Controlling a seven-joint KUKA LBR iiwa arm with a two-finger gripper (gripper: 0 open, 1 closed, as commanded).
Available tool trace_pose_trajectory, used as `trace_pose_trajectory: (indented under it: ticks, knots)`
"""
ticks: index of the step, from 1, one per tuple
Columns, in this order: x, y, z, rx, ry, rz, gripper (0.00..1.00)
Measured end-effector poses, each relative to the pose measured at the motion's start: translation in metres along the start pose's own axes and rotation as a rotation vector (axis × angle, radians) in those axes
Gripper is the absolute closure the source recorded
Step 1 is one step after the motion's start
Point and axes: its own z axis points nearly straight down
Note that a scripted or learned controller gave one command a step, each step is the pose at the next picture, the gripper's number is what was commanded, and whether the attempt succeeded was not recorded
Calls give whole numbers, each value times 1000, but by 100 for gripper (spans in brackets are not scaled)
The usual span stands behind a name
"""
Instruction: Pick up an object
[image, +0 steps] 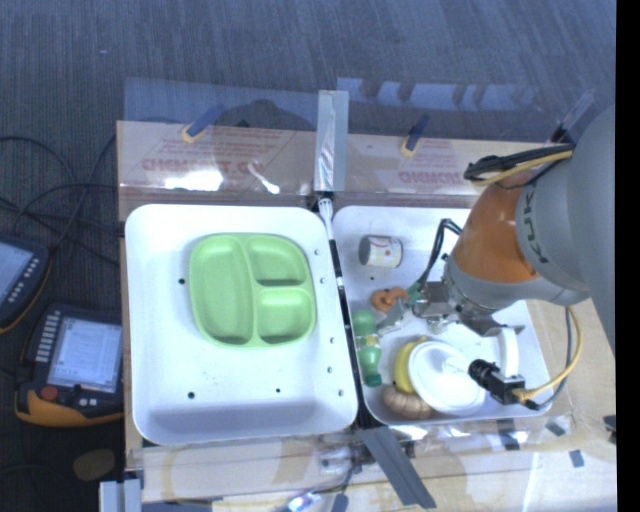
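the big grey arm (560, 220) comes in from the right of the frame and bends down into the right bin (350, 255). its claw (425, 305) sits low in the middle of that bin, just beside a small orange toy (385, 297). i cannot tell how the claw is set. a white cup (380, 251) lies above it. a green tray (250, 288) rests in the left bin (160, 400).

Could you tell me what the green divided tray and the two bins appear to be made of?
The green divided tray looks like moulded plastic with a smooth, matte finish: uniform colour and rounded compartment walls. The left bin and the right bin also appear to be plastic, white and slightly glossy, with soft highlights along their rounded rims.
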Motion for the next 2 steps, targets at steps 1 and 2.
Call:
trace_pose_trajectory:
  ticks: [1,2]
  knots:
    - [5,103,7,-10,-3,32,0]
    - [5,102,-3,-8,-5,30,100]
